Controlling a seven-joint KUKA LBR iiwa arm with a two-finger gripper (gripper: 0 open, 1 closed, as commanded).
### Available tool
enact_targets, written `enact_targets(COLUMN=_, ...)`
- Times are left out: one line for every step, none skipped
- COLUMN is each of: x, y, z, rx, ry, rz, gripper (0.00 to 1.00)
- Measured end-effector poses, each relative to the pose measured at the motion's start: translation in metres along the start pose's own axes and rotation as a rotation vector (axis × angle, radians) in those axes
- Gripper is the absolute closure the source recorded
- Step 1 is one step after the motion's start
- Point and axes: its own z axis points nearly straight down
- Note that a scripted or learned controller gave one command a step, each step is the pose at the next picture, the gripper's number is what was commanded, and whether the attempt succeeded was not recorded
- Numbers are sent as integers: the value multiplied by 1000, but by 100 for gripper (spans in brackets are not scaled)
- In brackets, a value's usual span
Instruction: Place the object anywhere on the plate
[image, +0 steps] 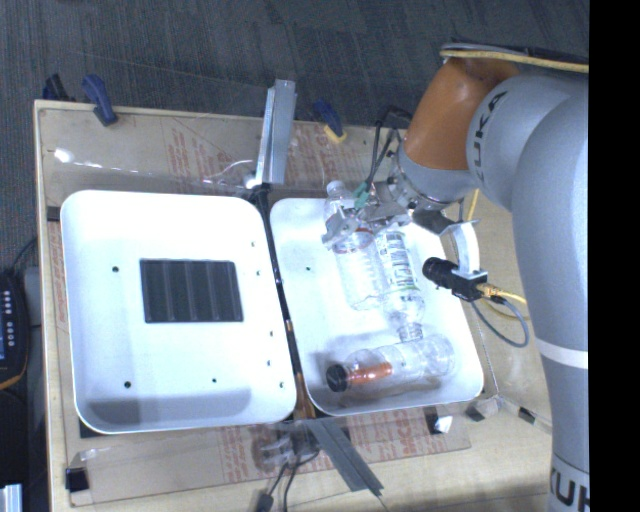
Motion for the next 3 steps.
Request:
enact_targets(x=105, y=9, z=17, rx=5, ry=1, rz=233, gripper=100)
enact_targets(x=188, y=60, z=19, rx=2, ry=-1, rz=60, gripper=100)
enact_targets(x=216, y=74, z=-32, rx=-1, ry=-2, rz=-439, gripper=100)
